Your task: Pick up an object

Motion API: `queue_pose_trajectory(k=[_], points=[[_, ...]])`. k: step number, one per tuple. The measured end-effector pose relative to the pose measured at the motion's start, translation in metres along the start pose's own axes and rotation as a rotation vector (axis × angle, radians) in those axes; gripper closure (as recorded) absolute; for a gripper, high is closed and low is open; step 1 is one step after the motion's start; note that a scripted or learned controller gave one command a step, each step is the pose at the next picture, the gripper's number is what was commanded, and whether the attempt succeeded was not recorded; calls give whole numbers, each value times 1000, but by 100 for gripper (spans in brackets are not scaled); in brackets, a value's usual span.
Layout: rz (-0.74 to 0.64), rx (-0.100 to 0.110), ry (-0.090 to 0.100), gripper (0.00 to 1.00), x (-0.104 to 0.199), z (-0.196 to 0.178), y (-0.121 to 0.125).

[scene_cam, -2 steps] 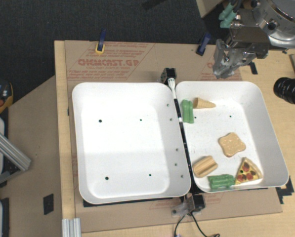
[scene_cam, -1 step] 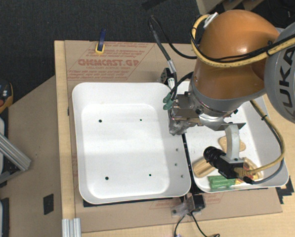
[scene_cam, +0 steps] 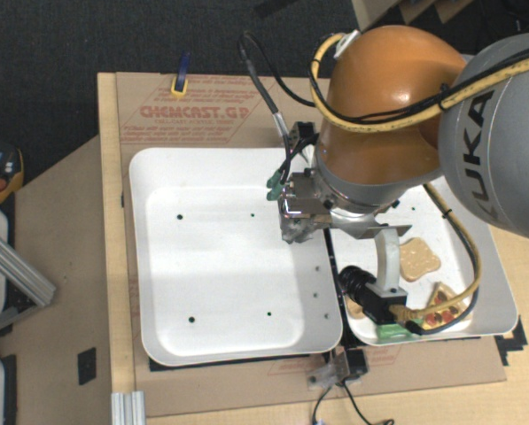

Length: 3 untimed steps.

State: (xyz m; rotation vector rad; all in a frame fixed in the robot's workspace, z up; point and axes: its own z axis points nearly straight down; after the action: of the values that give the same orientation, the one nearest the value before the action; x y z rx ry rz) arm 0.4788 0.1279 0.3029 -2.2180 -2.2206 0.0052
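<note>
Two shallow white bins side by side — pincer [scene_cam: 292,228] hangs over the right edge of the left bin [scene_cam: 149,184], can't tell how open it is or if it grips anything. Tan toast-shaped flat piece [scene_cam: 418,260] lies in the right bin [scene_cam: 493,295].

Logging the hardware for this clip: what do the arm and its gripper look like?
The arm is a bulky grey casing with black KUKA lettering. A glossy orange band sits above the wrist, looped by yellow and black cables. The gripper is small, silver-grey metal.
</note>
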Motion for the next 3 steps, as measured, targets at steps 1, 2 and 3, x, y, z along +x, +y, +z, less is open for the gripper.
queue_pose_trajectory(k=[1,2,3], points=[[2,-8,0,100,-33,-20,58],[0,-9,3,100,12,55,111],[2,-4,1,0,11,59,110]])
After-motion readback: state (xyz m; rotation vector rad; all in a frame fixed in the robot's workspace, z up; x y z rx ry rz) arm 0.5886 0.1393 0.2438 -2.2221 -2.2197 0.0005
